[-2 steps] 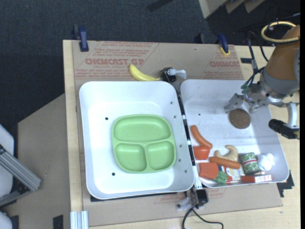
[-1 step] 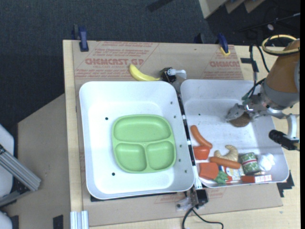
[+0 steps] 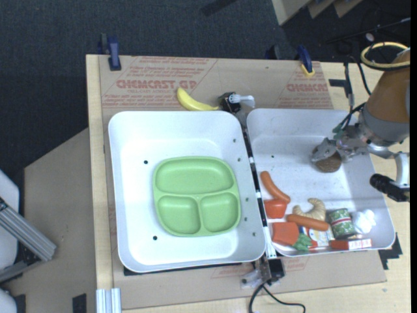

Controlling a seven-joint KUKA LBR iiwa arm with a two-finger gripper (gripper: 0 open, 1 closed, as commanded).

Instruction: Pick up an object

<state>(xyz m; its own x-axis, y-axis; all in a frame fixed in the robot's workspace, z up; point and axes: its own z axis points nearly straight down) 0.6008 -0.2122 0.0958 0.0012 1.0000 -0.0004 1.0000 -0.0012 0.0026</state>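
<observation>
toys (image 3: 313, 227) crowd the right bin (image 3: 287, 135) at 6 o'clock; a green tray (image 3: 195, 196) lies in the left bin (image 3: 130, 175). toward 1 o'clock the fingers (image 3: 328, 154) hang over a brown object (image 3: 329, 164); i cannot tell their spread or any hold. a banana (image 3: 193, 102) rests on the table (image 3: 163, 77) at 12 o'clock.

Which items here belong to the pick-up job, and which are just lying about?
Job: tool; brown object beneath it; right bin with its pile of toy food.
Lying about: green divided plate in left bin; banana on the board behind.
</observation>
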